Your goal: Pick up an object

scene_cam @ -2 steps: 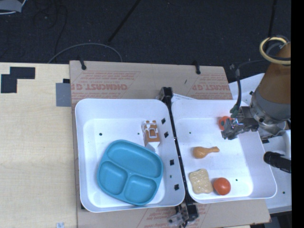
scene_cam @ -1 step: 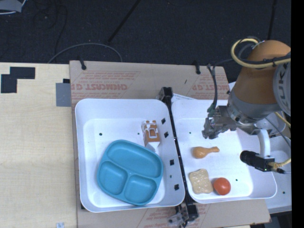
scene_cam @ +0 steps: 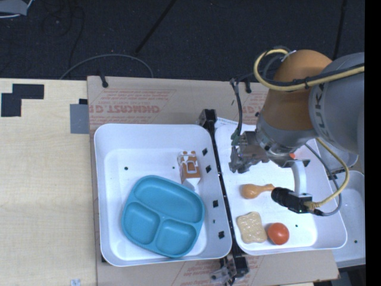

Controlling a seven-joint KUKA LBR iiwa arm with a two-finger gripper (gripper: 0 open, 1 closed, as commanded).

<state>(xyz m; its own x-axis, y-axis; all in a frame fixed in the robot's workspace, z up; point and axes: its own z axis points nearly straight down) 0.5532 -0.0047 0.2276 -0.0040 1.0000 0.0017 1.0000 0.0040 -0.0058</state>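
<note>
hand low over right bin, arm bent

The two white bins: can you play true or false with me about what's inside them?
1. The blue tray with three sections lies in the left bin. True.
2. The red tomato sits in the left bin. False: it is in the right bin, near the front edge.
3. A pale cracker-like piece lies right beside the tomato. True.
4. The claw is hovering over the blue tray. False: it is over the right bin, near the divider.
5. The orange drumstick-shaped toy lies in the right bin. True.
6. The small orange-and-white toy is sitting on the blue tray. False: it stands just behind it.
</note>
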